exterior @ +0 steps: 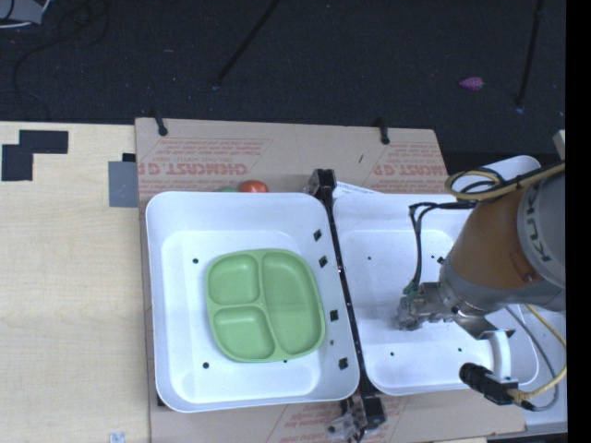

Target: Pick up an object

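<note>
A light green divided plate with three compartments lies flat in the left white bin. My gripper hangs low over the floor of the right white bin, near its middle, under the grey arm with its orange band. From above, the wrist covers the fingers. I see nothing between them or beneath them.
A small red and green object sits just beyond the far rim of the left bin, on the brown cardboard. A black divider bar runs between the bins. Cables trail at the right bin's near right corner.
</note>
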Available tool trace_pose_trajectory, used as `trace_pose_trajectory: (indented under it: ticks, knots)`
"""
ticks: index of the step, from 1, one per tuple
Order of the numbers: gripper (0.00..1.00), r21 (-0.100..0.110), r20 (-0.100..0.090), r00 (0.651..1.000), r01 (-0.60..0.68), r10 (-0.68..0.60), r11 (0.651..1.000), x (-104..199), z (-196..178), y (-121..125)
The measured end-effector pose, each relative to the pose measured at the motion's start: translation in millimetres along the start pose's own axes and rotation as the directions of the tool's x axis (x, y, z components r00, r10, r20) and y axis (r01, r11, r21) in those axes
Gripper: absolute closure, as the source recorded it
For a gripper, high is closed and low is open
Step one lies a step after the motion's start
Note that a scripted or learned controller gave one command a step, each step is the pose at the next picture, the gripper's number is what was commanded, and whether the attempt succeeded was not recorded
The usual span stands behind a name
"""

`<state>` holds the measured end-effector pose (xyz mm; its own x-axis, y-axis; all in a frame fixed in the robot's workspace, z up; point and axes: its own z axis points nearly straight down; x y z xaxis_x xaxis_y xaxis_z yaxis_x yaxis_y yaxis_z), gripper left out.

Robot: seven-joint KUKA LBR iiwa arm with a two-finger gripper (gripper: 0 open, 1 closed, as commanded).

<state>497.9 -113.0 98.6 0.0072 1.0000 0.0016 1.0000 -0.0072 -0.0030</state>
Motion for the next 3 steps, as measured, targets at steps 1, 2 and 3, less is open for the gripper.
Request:
trace_pose_trajectory:
  ticks: [1,2,3]
  knots:
    - [1.00,-0.003,0.002,1.000,0.001,-0.001,1.000,-4.7,-43.3,-4.0]
    - [1.00,-0.005,0.002,1.000,0.008,-0.008,1.000,-6.4,-86.0,0.2]
    - [1.00,-0.003,0.002,1.000,0.008,-0.008,1.000,-7.1,-120.8,0.4]
